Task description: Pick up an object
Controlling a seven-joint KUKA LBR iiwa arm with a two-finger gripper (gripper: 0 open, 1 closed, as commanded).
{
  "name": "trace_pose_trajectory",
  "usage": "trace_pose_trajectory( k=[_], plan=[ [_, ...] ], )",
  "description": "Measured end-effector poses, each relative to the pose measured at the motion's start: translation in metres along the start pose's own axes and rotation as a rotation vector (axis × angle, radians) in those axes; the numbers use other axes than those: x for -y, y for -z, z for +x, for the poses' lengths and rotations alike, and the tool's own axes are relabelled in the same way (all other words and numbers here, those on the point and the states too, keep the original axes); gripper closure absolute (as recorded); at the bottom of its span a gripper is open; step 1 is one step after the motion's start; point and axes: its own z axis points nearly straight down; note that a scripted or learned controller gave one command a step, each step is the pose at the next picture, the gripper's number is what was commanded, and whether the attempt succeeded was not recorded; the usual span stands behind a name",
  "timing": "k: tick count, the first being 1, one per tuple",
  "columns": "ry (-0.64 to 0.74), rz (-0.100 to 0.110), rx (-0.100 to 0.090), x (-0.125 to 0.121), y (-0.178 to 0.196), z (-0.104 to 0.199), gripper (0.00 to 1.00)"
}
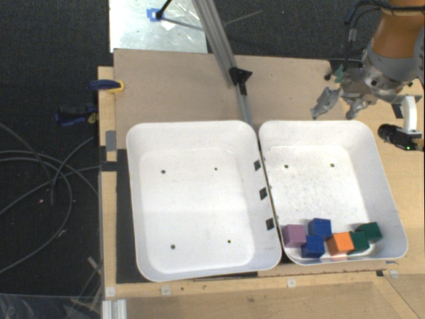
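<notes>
Several small blocks lie bunched at the near edge of the right bin (372,158): a purple block (294,234), two blue blocks (319,227) (313,246), an orange block (342,242) and a green block (367,233). My gripper (337,106) hangs above the far rim of that bin, well away from the blocks. Its two fingers are spread apart and nothing sits between them.
The left bin (143,178) lies beside the right one, joined along the middle by black clips. A slanted metal pole (219,38) crosses the bench behind the bins. Blue clamps (99,85) grip the bench's left edge.
</notes>
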Motion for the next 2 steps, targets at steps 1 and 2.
trace_pose_trajectory(
  k=[1, 2],
  plan=[
    [-0.009, 0.012, -0.003, 0.078, -0.08, -0.02, 0.0],
    [-0.011, 0.007, -0.001, 0.156, -0.175, -0.078, 0.0]
  ],
)
